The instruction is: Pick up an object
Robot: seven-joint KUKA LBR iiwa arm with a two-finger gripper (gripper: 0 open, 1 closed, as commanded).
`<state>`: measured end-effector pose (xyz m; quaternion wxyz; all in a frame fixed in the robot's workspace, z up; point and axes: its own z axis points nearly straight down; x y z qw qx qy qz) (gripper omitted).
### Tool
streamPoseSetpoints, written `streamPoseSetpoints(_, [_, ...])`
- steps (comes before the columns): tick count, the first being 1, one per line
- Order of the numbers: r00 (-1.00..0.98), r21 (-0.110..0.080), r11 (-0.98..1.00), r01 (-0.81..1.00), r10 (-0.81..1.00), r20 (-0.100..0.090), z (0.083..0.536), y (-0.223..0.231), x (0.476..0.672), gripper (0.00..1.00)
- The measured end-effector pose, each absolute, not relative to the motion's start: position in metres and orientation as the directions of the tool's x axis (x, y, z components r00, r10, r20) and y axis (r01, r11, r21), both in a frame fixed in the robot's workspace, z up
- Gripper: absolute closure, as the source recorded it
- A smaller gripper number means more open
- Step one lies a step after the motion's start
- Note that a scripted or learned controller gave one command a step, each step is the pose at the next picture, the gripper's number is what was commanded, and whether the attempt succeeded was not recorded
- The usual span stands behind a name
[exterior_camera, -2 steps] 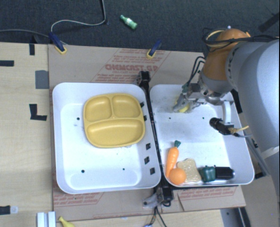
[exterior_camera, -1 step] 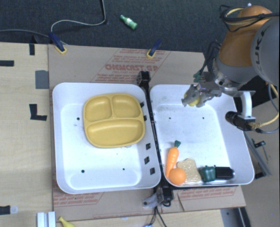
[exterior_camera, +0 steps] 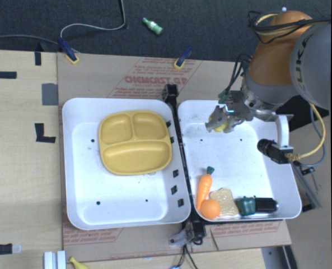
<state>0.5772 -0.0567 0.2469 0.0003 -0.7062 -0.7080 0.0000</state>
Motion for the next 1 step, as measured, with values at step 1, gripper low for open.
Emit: streamPoseSetpoints(1, [-0.002,-0.002,0.002,1.0,1.0,0.001,0.2662,-0.0199,0.5148,1.0])
